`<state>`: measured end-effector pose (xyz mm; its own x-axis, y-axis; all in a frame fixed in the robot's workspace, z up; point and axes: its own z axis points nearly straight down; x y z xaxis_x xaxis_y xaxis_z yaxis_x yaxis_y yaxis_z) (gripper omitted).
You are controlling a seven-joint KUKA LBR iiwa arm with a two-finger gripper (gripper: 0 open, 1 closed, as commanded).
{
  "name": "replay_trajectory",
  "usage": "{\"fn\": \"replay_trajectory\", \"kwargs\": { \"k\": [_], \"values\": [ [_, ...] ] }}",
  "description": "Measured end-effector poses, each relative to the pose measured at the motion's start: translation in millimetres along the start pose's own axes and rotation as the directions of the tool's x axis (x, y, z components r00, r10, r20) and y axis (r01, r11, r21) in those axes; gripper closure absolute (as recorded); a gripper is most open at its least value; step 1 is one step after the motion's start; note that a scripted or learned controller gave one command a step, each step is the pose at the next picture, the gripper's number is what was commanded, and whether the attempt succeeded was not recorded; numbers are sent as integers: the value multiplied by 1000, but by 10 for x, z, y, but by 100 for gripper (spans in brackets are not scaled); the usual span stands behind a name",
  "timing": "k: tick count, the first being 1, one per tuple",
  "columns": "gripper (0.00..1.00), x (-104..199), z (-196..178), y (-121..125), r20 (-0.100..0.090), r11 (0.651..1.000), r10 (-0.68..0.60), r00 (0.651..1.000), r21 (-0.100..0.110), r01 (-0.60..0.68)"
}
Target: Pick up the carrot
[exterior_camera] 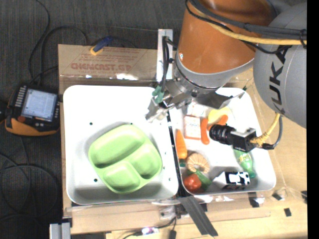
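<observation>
The arm (219, 34) hangs over the seam between the bins, its jaws (158, 103) too hidden to tell their state, a green tray (124, 158) lies in the left bin (79, 103), and the carrot (180, 144) lies along the right bin's (264, 168) left wall.

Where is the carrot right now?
The carrot lies in the right bin, against its left wall, just above the round tan item.

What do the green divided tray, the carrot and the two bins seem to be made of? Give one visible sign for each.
Green divided tray: probably moulded plastic, with smooth rounded compartments and a soft sheen.
Carrot: likely a plastic toy, evenly orange and smooth.
Bins: seemingly thin white plastic, with rounded corners and a matte finish.
</observation>
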<state>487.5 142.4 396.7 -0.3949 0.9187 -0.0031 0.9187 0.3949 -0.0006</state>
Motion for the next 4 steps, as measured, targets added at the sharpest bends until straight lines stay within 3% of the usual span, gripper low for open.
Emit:
{"fn": "replay_trajectory", "kwargs": {
  "k": [1,2,3,4],
  "values": [
    [100,-120,-378,-80,2,727,-687,727,-2,687],
    [100,-1058,-378,-455,2,700,-714,700,-2,714],
    [100,-1299,-375,-586,2,608,-794,608,-1,794],
    [100,-994,-377,-457,3,292,-956,292,-2,956]
  ]
}}
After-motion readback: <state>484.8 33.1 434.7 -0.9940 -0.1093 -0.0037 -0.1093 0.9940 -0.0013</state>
